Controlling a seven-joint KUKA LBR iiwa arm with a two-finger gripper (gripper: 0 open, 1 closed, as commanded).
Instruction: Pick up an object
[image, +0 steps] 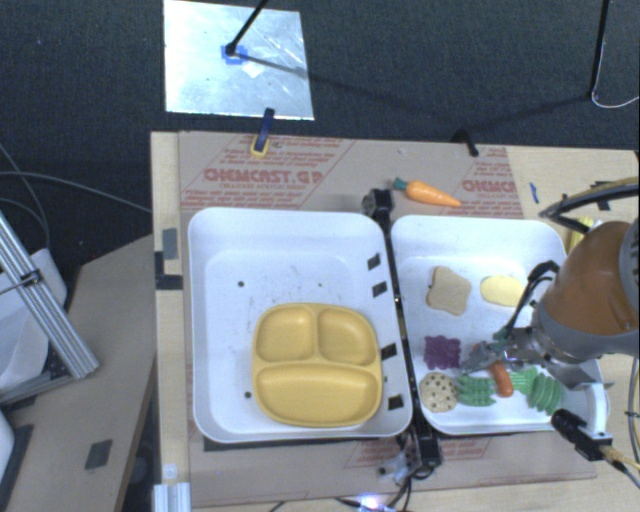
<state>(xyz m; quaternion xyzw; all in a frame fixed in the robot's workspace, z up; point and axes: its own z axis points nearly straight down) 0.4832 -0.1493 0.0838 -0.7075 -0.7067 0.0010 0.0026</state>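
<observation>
While the pincer (497, 355) hangs low in the right bin (480, 232), finger state indiscernible, target the small orange carrot (502, 380) just below it; descend vertically, avoiding adjacent green toys (476, 390).

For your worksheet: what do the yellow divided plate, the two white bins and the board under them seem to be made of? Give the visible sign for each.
Yellow divided plate: probably moulded plastic, matt; one even colour, rounded compartment ridges.
White bins: likely plastic, smooth and slightly glossy; thin rounded rims, a few dark scuffs in the left one.
Board: looks like brown paper-faced sheet with red printed lettering; what lies under the facing cannot be told.
</observation>
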